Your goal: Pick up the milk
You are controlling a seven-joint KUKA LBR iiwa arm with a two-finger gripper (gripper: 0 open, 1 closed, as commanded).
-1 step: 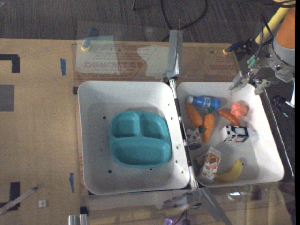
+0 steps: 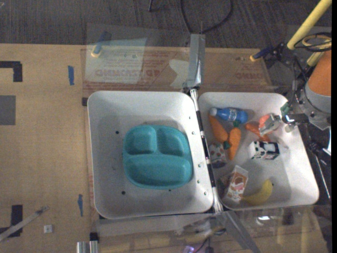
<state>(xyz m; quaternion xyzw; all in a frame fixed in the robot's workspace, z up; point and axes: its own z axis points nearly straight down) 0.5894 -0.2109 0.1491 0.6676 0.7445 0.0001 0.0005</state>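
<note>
Gripper: the gripper [image 2: 274, 121] hangs over the upper right part of the right bin [image 2: 308, 186], on the end of the arm [image 2: 320, 83] with its orange band; whether it is open or closed cannot be told from up here, as it is a blur of grey and red.
Milk: the milk [image 2: 265, 150] is a small black-and-white cow-patterned carton lying just below the gripper, apart from it, on the bin floor.
Neighbours of the milk: two carrots [image 2: 227, 136] to its left, the blue bottle [image 2: 230, 114] up and left of it, the banana [image 2: 260, 193] and a red-and-white carton [image 2: 237, 183] below it, and a small spotted item [image 2: 217, 153] further left past the carrots.
Step in hand, as a guess: lining up above the milk before the descent.
Doing it well: shift down-frame so the milk sits centred, come straight down, and close across the carton's short sides; there is free floor all round it, so nothing nearby should snag.
Materials: the milk looks boxy and flat-sided, likely firm toy plastic, fair for a pinch; the bin is smooth white and may let it slide.
Left of the milk, across the divider: a teal divided tray [image 2: 157, 157], glossy with rounded corners, in the left bin [image 2: 102, 141].
</note>
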